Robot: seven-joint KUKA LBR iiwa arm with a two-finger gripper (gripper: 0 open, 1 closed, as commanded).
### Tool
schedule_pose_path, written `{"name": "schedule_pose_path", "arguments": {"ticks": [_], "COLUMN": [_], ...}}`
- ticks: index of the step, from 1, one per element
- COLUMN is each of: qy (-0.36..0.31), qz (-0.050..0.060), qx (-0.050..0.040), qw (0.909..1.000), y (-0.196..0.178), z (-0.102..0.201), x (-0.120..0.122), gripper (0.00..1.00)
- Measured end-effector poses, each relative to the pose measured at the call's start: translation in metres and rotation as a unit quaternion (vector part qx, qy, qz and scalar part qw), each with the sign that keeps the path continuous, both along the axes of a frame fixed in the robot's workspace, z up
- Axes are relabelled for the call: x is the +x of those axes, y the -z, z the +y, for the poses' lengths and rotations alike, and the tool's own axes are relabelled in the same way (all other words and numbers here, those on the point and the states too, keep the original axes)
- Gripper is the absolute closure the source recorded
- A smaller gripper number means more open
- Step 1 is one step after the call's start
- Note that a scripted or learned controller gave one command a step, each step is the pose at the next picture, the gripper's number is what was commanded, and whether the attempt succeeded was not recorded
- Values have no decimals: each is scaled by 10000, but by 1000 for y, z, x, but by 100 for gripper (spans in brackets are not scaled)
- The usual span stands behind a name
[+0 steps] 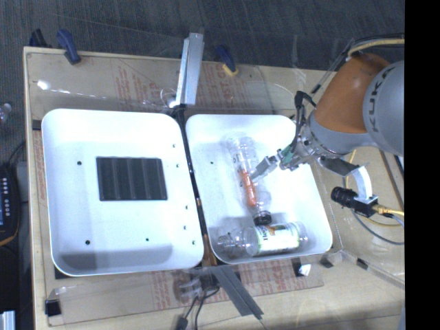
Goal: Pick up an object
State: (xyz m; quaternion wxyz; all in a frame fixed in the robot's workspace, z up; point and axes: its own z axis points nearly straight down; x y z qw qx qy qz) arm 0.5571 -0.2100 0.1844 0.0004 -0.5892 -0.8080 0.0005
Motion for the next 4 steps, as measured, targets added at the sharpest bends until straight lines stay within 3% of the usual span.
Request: {"name": "schedule_pose_path", "arguments": {"ticks": [1,2,3,4], "qy": [-527,-537,-95,-904], "qz": [-3,-21,-10,3], "qx": [3,-8,-2,2], "qw": [9986,9986,10000,9959], "y": [91,79,32,-41], "z": [10,9,52,69], "x": [-9,-8,-29,10], "gripper": [0,100,100,100]}}
